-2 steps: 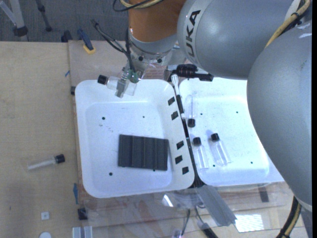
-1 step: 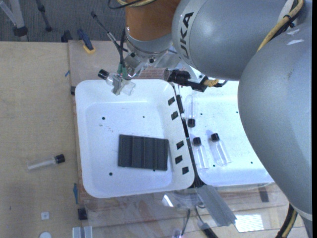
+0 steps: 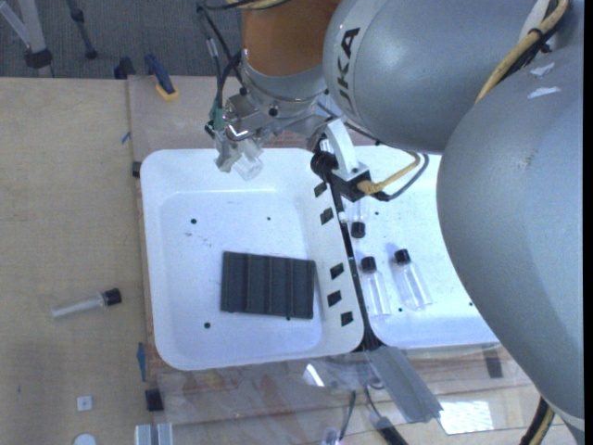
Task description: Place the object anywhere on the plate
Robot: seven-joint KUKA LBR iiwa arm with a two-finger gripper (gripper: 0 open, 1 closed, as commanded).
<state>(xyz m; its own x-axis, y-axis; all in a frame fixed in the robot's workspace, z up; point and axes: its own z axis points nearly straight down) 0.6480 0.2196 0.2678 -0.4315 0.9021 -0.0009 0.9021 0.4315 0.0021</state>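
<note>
A dark ridged rectangular plate [image 3: 268,286] lies flat in the left bin [image 3: 176,341], toward its near side. My gripper [image 3: 237,158] hangs over the far edge of that bin, well beyond the plate and apart from it. Something pale and translucent shows at its tip, too blurred to tell apart from the gripper itself. Three clear vials with black caps lie in the right bin [image 3: 435,327]: one [image 3: 373,284] and another [image 3: 409,276] side by side, and a third [image 3: 355,221] farther back by the divider.
The arm's large grey body covers the right side of the view and part of the right bin. Another capped vial [image 3: 83,304] lies on the bench left of the bins. Cables hang near the wrist [image 3: 389,179].
</note>
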